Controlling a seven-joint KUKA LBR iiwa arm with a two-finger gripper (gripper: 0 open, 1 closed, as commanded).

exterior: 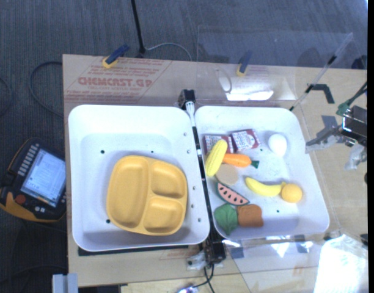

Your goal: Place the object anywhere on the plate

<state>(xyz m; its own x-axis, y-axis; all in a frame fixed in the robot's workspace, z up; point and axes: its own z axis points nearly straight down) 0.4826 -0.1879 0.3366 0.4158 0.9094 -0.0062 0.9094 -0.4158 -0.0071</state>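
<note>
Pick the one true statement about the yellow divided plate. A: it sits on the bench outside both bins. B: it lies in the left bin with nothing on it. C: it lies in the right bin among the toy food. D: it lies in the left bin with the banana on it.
B: the yellow plate lies inside the left bin with bare compartments, while the banana and other toy food lie in the right bin.
</note>
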